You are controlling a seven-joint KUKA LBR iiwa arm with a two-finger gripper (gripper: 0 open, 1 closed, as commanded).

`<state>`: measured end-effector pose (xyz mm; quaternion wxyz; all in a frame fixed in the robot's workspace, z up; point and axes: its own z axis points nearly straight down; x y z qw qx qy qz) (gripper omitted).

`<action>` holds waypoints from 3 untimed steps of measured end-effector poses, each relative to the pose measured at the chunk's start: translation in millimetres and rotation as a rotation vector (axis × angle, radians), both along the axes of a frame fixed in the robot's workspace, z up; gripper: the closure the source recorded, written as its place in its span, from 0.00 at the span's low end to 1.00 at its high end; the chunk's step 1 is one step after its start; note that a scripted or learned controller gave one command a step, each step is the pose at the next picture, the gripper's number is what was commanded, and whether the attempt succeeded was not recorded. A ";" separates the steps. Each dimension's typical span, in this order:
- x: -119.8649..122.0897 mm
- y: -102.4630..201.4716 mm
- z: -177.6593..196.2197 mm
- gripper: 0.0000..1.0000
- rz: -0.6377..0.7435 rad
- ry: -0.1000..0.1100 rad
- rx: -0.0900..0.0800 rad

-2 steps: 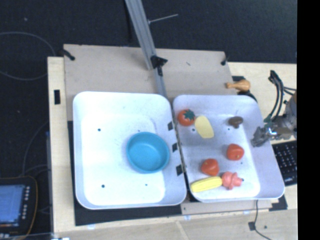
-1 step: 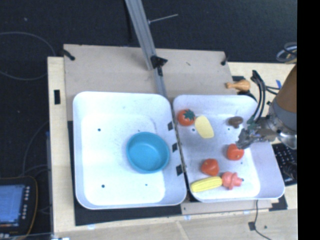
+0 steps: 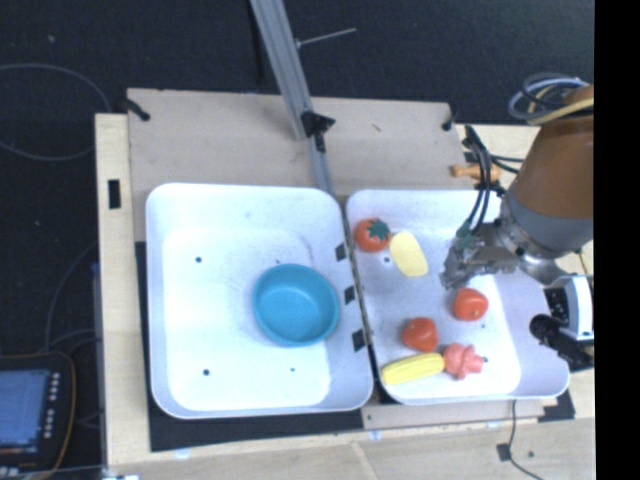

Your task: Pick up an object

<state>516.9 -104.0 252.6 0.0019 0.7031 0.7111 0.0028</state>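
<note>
Gripper [image 3: 462, 271]: positioned over right bin [image 3: 520, 218], just above red tomato-like toy [image 3: 470, 304]; jaw state cannot be told | nothing seen held | right bin also holds yellow lemon-like toy [image 3: 408, 253], corn cob [image 3: 412, 369] | blue bowl [image 3: 294, 304] sits in left bin [image 3: 180, 218]

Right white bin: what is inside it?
In the right white bin: a stemmed red tomato, pale yellow oval, two red-orange pieces, yellow corn cob, pink toy. The gripper covers whatever lies beneath it.
</note>
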 end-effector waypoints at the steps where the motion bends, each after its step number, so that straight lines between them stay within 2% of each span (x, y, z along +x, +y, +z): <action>1: 12.8 53.4 4.8 1.00 -0.001 0.004 0.002; 2: 15.2 107.3 -10.7 1.00 -0.003 0.011 0.000; 3: 23.3 156.0 -5.6 1.00 -0.002 0.007 0.001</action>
